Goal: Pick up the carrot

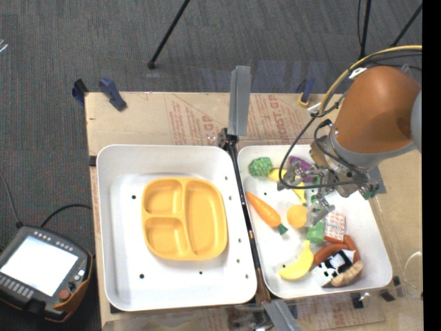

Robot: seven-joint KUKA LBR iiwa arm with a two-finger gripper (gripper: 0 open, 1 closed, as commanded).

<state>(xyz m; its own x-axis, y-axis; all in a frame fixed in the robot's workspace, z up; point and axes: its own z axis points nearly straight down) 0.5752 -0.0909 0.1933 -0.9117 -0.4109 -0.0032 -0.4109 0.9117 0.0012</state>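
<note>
we see the gripper (318, 209) low over the middle of the right bin (381, 247), hanging beneath the arm's orange band (377, 110), which comes in from the right. its metal parts blur together with the toys under it, so we cannot tell how it is set, and nothing shows plainly held in it. just beside its tip, to the left, lies a small orange ball (297, 216), and right under it a green piece (315, 232) pokes out. a purple toy (299, 164) sits behind the gripper, partly covered by its frame.

the carrot (264, 209) lies on the floor of the right bin near its left wall, slanted, with its green stub toward the ball; it is near the gripper but apart from it. a green broccoli-like toy (260, 166) sits at the bin's far left corner. toward the near edge we find a yellow banana (298, 265), a red sausage (335, 249) and a black-and-white toy (337, 267) crowded together.

in the left bin (117, 185) a yellow divided plate (185, 218) rests flat, well apart from the carrot. a handheld control screen (43, 271) lies on the floor at lower left.
</note>
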